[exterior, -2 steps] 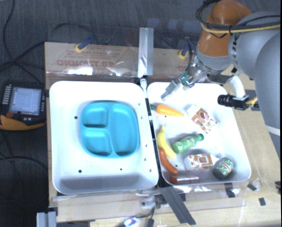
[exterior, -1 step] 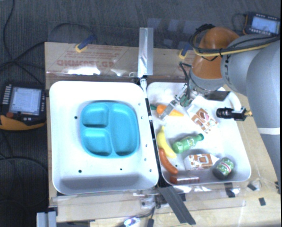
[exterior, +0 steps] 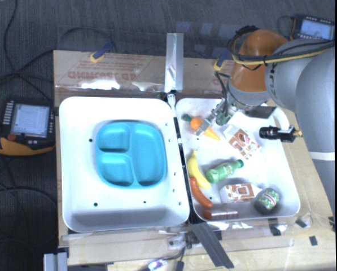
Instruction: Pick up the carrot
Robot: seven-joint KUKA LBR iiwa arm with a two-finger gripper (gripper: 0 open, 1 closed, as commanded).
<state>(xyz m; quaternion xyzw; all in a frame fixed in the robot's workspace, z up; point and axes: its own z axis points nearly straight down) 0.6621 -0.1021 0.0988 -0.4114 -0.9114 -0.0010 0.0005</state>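
Arm (exterior: 303,83) low over the right bin's (exterior: 287,179) far left corner, closing in on the carrot (exterior: 197,123).

The arm reaches in from the right, and its gripper (exterior: 220,116) hangs just right of the carrot, which lies near the wall between this bin and the left bin (exterior: 72,168) with the blue tray (exterior: 128,153). This looks like the approach step, with no grasp made; whether the gripper is open or has hold of anything cannot be told. The next move likely calls for a short shift left, then a drop. Room is tight: the wall sits just left, an orange wedge (exterior: 211,132) just beside, a carton (exterior: 243,141) to the right. The banana (exterior: 194,171) and bottle (exterior: 224,170) lie nearer the camera, apart.
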